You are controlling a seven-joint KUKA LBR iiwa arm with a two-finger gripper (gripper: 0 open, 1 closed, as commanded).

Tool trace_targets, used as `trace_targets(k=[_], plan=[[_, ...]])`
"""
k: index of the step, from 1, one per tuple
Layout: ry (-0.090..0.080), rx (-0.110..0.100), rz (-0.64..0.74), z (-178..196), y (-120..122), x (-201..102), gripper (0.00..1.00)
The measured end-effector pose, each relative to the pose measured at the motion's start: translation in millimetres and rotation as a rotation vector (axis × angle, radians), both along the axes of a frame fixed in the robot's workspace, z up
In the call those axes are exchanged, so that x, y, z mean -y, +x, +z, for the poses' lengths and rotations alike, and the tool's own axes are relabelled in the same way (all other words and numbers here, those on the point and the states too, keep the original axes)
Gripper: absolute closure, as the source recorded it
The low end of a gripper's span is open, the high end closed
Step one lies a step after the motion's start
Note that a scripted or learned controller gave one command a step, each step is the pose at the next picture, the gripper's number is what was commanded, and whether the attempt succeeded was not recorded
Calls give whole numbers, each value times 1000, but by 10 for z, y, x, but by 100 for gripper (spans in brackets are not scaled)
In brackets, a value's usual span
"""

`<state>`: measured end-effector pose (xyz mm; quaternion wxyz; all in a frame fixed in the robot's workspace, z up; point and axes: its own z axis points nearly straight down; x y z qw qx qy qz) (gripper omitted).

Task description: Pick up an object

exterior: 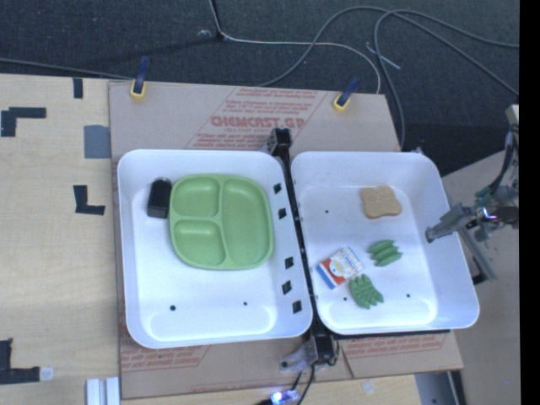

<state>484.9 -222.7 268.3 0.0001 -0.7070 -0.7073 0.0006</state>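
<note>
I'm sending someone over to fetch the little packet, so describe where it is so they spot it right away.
Look at the right bin of the two white ones. Near its front left, beside the divider, lies the packet, a small flat white wrapper with red and blue print. Its neighbours are two green pea pods and a tan bread slice; it is the only printed thing.

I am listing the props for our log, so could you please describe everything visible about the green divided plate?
The green divided plate is pale green, plastic-looking, a rounded square with three compartments: two smaller, one larger. It lies flat, right side up, in the left bin. A small black object sits against its left rim.
</note>
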Motion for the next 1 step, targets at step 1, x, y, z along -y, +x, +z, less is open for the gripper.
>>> trace_targets(k=[1], plan=[[3, -6, 0, -642, -6, -38, 0]])
